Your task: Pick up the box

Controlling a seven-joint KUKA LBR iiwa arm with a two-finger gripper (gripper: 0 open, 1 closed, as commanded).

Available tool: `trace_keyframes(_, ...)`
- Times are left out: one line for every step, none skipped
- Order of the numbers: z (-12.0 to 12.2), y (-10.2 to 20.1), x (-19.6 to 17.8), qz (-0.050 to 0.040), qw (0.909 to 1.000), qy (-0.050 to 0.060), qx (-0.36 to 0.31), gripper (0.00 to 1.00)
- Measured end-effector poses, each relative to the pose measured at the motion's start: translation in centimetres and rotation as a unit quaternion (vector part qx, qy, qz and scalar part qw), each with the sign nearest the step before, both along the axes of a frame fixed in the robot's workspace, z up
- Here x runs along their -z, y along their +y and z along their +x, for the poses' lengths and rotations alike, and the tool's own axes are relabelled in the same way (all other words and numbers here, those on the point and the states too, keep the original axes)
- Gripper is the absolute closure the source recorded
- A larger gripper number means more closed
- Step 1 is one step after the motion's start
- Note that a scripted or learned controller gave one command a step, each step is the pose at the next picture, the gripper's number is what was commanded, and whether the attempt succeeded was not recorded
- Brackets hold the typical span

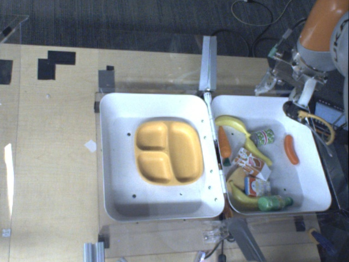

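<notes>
Two shallow white bins sit side by side on a light wood bench [49,162]. Left bin [114,190] holds a yellow divided tray [169,150], three compartments, roughly centred. Right bin [311,192] holds a cluster of items toward its left half: a yellow banana [234,125] near the far left corner, an orange carrot [224,142] lying along the left wall, a small green-and-white can [263,136] tipped on its side just right of the banana. A second banana [240,192] lies near the front wall, with a green bottle [274,202] on its side next to it. An orange-red sausage [292,149] lies apart, toward the right. Metal divider post [208,64] stands behind the bins' junction.
</notes>
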State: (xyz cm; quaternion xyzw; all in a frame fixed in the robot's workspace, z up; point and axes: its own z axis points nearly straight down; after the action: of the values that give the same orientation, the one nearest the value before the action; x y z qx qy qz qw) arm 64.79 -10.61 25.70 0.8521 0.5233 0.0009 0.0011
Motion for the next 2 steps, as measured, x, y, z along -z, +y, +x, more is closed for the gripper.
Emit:
trace_keyframes(2.1, -6.0, 15.1, 0.0003, 0.9967, 0.002, 0.081, 0.0)
trace_keyframes(2.2, -7.3, 15.0, 0.0001, 1.0, 0.001, 0.001, 0.0)
